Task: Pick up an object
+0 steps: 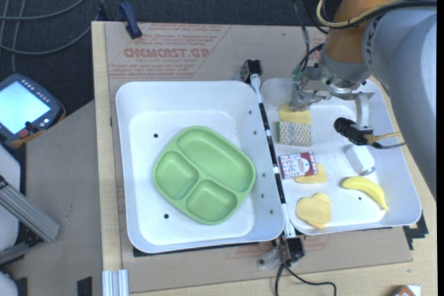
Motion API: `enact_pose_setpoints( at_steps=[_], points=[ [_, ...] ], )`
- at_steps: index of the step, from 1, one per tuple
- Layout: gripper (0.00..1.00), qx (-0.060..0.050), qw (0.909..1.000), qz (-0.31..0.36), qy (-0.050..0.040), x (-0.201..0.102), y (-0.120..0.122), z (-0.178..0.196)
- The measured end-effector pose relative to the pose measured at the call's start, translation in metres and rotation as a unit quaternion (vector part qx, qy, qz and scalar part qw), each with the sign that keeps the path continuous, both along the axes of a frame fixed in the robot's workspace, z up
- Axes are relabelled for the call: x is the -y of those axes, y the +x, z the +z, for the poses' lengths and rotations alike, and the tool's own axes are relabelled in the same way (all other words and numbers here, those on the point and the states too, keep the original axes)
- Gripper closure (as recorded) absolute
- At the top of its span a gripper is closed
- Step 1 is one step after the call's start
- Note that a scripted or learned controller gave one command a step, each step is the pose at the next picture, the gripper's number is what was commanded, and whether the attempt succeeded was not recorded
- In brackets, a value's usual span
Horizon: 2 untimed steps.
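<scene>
At the far end of the right bin, just over the yellow wedge: the gripper, down close to the wedge's far edge, perhaps touching it; jaws open or closed, cannot tell, so no claim of a hold. To do the pick well: centre over the wedge's middle, not its edge; come straight down; keep off the bin wall beside it and off the patterned packet just beside its near side; close across the narrower span, gently, the wedge being likely soft and prone to squash or slip; lift slowly, and check for the wedge between the jaws before carrying off. Counted, near to far. In the right bin: one yellow lump by the near wall; one banana beside it; one red-and-white packet, lying partly on one flat yellow piece; one pale grey block; one patterned packet; one yellow wedge. Seven loose things there in all. In the left bin: one green plate of three wells, alone. Bins: two. Grippers: one.
</scene>
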<state>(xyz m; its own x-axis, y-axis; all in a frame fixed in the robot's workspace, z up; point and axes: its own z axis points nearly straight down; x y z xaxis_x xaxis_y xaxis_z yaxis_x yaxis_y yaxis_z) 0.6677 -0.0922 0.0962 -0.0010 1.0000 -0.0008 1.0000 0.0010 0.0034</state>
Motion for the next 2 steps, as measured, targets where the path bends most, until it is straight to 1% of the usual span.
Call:
enact_pose_setpoints(
  at_steps=[1,2],
  points=[
    [0.00,0.000,1.0000,0.000,0.0000,0.000,0.000,0.000],
    [0.00,-0.002,1.0000,0.000,0.0003,0.000,-0.001,-0.012]
  ],
)
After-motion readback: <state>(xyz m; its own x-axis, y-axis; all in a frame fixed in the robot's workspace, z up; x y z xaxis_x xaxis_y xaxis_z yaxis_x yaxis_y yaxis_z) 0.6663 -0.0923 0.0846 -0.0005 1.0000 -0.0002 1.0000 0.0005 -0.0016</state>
